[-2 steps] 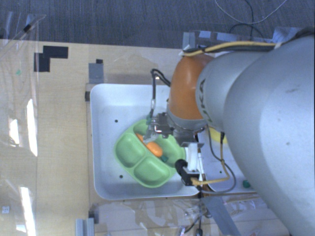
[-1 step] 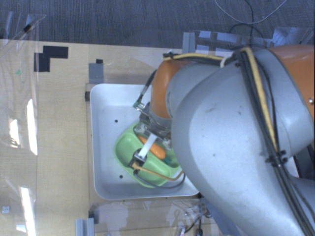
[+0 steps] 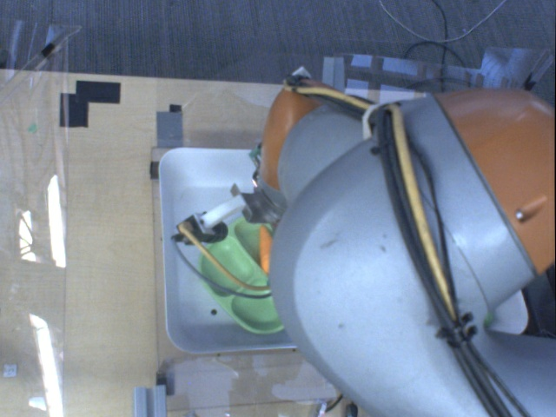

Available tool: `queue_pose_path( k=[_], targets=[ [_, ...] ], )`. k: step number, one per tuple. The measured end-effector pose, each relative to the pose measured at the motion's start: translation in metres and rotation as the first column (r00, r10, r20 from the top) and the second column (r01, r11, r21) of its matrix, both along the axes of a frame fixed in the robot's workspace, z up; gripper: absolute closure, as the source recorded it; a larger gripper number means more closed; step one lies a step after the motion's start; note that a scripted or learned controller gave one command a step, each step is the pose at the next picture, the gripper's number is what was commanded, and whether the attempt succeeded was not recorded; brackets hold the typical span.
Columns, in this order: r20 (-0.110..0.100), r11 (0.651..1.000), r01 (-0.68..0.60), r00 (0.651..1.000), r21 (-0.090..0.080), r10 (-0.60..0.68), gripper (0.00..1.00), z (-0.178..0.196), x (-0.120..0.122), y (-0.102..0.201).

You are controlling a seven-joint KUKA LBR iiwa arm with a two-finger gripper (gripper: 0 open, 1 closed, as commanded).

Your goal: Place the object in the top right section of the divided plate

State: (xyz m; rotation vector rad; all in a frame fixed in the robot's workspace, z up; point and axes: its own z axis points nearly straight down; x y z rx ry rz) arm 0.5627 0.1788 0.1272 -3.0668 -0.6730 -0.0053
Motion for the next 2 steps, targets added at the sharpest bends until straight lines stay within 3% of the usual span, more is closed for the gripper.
queue_pose_path(
  k=[1,2],
  targets=[
    [-0.002,0.975,0.224,0.975,0.000,-0.224,0.00,0.012,-0.073,0.020],
    [0.001,0.975,0.224,0.975,0.002,-0.224,1.00,0.022,-0.071,0.020]
  ],
)
